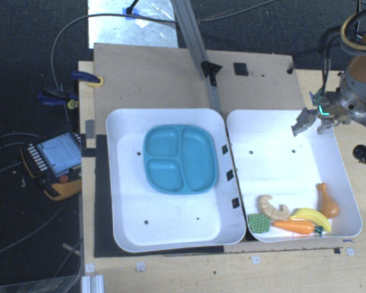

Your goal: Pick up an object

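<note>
Gripper: the gripper (312, 122) hangs over the upper right corner of the right bin (274, 170), its two fingers spread apart with nothing between them.
Arm: the arm (360, 72) comes in from the right edge, with the orange band at the top right.
Toy food: a carrot (294, 227), a banana (311, 215), a brown drumstick (327, 201), a beige curled piece (273, 208) and a small green piece (259, 223) lie bunched in the lower right corner of the right bin, well apart from the gripper.
Left bin: the left bin (171, 224) holds a blue divided plate (180, 159) near its middle.
Bench: the two bins sit side by side, touching along their inner rims.
</note>
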### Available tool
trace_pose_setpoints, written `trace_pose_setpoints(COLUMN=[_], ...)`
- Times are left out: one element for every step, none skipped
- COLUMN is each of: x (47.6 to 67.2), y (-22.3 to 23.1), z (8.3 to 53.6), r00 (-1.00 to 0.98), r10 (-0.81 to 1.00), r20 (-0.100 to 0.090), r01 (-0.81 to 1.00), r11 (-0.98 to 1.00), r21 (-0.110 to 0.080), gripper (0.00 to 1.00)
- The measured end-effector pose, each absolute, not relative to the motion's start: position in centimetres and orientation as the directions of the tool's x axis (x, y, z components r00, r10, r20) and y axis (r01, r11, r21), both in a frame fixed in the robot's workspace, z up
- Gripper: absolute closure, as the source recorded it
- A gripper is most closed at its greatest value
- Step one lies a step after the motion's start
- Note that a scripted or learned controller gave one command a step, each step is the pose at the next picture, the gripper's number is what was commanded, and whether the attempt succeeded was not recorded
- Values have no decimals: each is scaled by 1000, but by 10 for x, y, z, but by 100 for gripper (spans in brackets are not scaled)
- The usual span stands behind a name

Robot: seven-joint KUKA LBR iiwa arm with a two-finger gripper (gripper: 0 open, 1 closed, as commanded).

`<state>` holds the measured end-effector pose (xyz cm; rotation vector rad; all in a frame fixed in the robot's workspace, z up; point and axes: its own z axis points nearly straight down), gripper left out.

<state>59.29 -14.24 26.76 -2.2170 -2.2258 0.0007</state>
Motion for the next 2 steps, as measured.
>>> trace_pose_setpoints(x=[593, 595], y=[-142, -137], z=[269, 226], r00=[-4, -3], r10=[1000, 1000], r20=[-1, 0], r01=[1000, 1000], r11=[4, 3], r21=[2, -1], gripper=[0, 0])
